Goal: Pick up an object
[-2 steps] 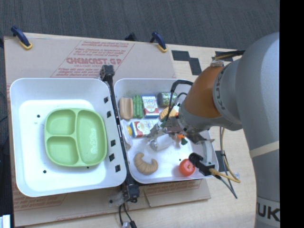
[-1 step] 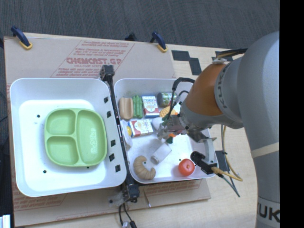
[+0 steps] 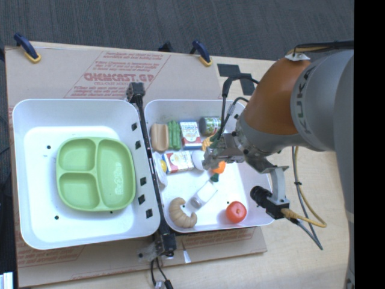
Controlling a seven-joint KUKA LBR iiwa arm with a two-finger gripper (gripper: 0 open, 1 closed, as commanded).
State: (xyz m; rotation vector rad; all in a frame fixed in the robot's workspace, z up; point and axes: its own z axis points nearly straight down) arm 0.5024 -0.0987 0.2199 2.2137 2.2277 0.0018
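Here, at the near rim of the right bin (image 3: 258, 223), you have a red tomato-like ball (image 3: 236, 211) and a tan croissant-shaped toy (image 3: 181, 214) lying apart, both loose on the floor of the bin. Just past them lies a small white bottle (image 3: 204, 194), tipped on its side, its long axis running from near-left up to far-right, the dark cap end toward the croissant.

Next comes the gripper (image 3: 215, 164), lowered into the middle of the bin over a small orange piece (image 3: 219, 168) that shows just beneath it. You cannot tell from this angle whether it is parted or clamped, nor whether the orange piece is actually in its grasp; treat it as the likely target, not a secured one. Its long axis cannot be read either, since the wrist covers most of it.

Beyond that, along the far wall, packaged items stand in a row: a bread-like piece (image 3: 159, 136), a green pack (image 3: 174, 134), a red-and-white box (image 3: 190, 132) and a dark can (image 3: 209, 124). They sit crowded together, probably why the arm works the open centre instead.

Over in the left bin (image 3: 24, 179), a green divided plate (image 3: 96, 174) lies flat. Both bins rest on the desk (image 3: 78, 71).
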